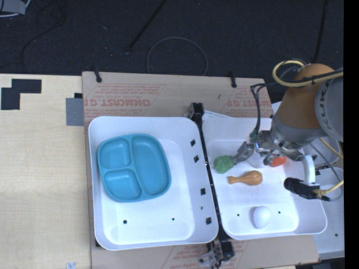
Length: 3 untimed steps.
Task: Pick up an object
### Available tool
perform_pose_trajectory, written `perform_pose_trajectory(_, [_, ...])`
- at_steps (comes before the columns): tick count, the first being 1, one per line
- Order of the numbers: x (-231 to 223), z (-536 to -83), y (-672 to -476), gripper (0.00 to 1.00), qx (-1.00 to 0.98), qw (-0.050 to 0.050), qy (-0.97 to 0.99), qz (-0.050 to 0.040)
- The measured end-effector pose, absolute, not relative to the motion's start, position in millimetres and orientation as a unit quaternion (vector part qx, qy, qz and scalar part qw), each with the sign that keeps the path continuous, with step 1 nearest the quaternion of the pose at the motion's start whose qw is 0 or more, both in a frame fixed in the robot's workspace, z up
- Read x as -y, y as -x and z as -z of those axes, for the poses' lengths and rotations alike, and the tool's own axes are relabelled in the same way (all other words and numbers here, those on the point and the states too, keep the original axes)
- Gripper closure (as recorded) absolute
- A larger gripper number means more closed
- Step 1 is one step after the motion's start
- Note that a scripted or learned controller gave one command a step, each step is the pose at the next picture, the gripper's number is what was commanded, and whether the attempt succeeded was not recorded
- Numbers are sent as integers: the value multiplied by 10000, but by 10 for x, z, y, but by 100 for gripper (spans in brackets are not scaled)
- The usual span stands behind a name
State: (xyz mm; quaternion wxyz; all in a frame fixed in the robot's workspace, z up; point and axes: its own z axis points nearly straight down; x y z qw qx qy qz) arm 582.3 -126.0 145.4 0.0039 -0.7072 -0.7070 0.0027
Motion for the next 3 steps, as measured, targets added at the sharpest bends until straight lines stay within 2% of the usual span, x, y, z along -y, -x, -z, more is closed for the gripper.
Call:
perform_pose_trajectory(1, [1245,-913,-5807,0,7068,36,7074,-24])
perform_pose_trajectory(2, [1259,-1044,-5815,100,7052,26,7090,-17])
perform_pose_trajectory(3, [1302,-1469,-5812,100,7044,-2,7098,1])
